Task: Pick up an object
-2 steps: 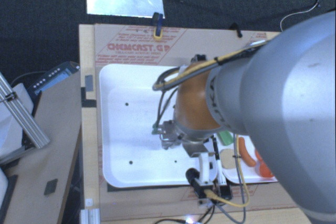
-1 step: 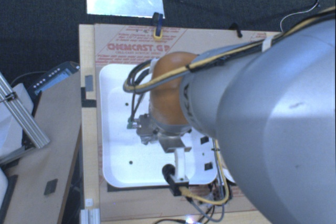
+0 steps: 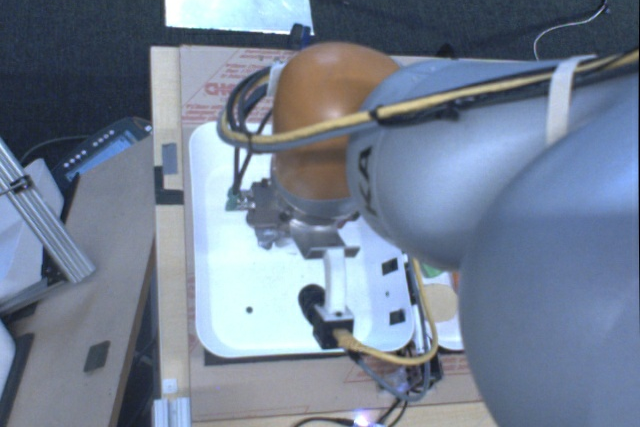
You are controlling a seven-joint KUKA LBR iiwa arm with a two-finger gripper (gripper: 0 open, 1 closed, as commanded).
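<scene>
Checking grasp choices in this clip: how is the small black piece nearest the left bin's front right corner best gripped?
The black piece looks small and flat on the left bin floor, close to the right wall. Probably come straight down and pinch its near and far edges, since the wall crowds its right side.

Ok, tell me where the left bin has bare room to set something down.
The left bin is bare along its left rim and in its near-left corner, save a dark speck, with the arm bordering on the right. Crowded: the near-right, where two small black pieces lie by the cable.
</scene>
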